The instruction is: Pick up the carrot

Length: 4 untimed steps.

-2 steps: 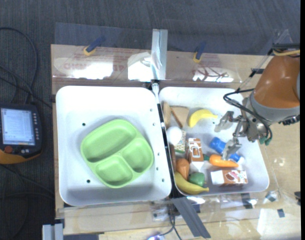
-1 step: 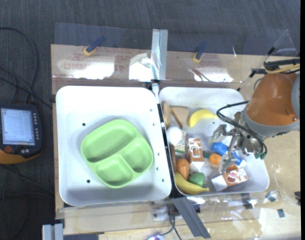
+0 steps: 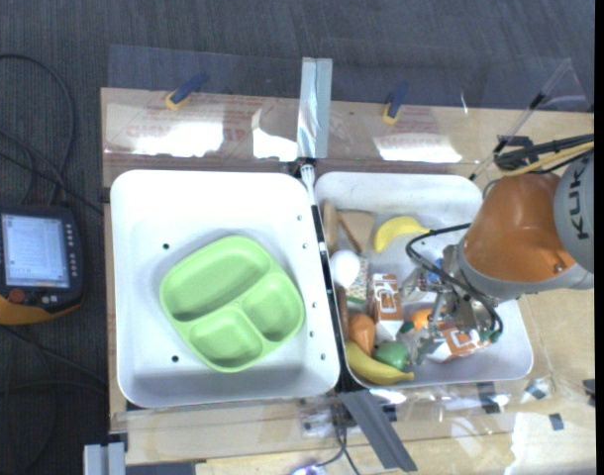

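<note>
1. Nearest the camera, at the bottom edge of the right bin (image 3: 510, 364), lies a yellow banana (image 3: 373, 366) curving along the front wall, with a green round piece (image 3: 391, 352) touching its upper side.
2. Just at 11 o'clock from that green piece sits the carrot (image 3: 360, 329), an orange tapered shape close to the divider between the bins.
3. Its long axis seems to run from about 11 o'clock to 5 o'clock, thick end lower; the view is cluttered, so which end is the tip is uncertain.
4. It is probably a toy: light, stiff, smooth-skinned and a little slippery, not fragile. The best hold is across the thick middle, fingers closing square to the long axis, since the taper could squirt out of a grip near the tip.
5. Neighbours crowd it: a small orange-and-white carton (image 3: 384, 297) at 1 o'clock and a white egg (image 3: 346, 265) at 12 o'clock.
6. The gripper (image 3: 433, 332) hangs at 3 o'clock from the carrot, low among the clutter; whether it is spread or closed I cannot tell.
7. The left bin (image 3: 144, 226) holds a green divided plate (image 3: 233, 302).
</note>
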Tool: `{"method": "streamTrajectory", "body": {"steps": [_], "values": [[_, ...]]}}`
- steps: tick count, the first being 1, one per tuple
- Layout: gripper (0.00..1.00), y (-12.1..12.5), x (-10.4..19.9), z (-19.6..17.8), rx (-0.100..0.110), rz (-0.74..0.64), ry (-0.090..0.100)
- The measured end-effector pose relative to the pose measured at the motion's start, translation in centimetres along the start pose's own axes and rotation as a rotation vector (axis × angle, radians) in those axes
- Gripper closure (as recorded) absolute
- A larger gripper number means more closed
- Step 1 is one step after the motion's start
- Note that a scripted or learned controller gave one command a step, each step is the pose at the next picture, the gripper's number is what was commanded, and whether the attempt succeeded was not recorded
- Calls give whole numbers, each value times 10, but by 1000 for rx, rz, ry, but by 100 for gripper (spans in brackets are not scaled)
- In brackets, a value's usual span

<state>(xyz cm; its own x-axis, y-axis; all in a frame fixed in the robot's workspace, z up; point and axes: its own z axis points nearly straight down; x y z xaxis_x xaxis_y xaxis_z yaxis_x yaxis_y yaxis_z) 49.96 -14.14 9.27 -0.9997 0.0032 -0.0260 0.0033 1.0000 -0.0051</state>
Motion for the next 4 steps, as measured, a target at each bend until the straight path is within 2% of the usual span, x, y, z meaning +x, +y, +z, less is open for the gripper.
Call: {"method": "streamTrajectory", "body": {"steps": [1, 2, 3, 4], "values": [[100, 0, -2, -11, 2, -2, -1], [100, 26, -26, -95, -9, -329, 19], [100, 9, -3, -125, -12, -622, 20], [100, -14, -20, -256, -15, -983, 14]]}}
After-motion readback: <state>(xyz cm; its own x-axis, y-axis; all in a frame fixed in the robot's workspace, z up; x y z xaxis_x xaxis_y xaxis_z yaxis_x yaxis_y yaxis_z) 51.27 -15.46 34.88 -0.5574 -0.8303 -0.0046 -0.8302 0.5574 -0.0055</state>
